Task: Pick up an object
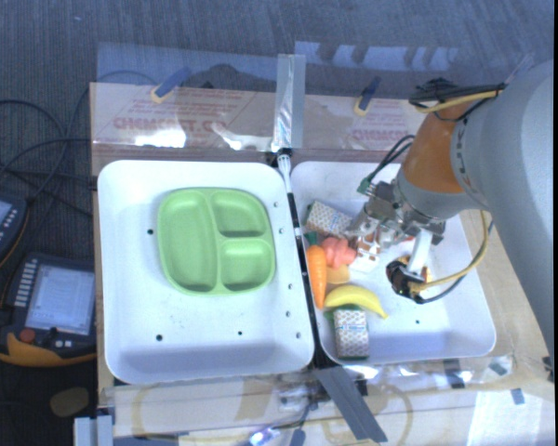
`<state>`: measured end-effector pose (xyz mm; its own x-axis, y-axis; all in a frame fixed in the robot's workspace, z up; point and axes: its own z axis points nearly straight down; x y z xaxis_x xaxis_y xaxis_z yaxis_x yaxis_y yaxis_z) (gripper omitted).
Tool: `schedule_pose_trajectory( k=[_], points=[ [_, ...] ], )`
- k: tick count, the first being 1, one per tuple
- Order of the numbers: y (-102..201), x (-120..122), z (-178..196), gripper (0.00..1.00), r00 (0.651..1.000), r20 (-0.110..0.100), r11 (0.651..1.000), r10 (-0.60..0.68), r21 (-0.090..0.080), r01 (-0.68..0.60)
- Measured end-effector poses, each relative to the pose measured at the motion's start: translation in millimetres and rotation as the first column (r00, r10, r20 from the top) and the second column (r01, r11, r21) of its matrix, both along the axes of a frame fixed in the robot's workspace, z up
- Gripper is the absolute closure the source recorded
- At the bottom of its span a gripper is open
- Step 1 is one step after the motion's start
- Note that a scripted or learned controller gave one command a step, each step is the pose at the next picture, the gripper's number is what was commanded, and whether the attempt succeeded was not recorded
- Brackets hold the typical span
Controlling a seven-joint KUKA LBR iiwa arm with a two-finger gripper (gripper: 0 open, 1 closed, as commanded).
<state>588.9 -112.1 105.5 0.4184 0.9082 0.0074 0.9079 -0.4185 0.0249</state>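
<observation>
The gripper [372,235] is lowered into the right bin [446,328], above the pink object [336,252]; whether its fingers are open or closed cannot be told. Left side of this bin: patterned packet [326,218] far, carrot [316,273] and banana [354,298] in the middle, small box [351,332] near. The left bin [130,333] holds a green divided tray [216,240]
</observation>
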Motion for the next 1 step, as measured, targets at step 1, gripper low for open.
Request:
schedule_pose_trajectory(
  k=[1],
  points=[
    [90.6, 79.1, 78.0, 1.0, 0.995, -0.028, 0.995, -0.095, 0.001, 0.095]
  ],
)
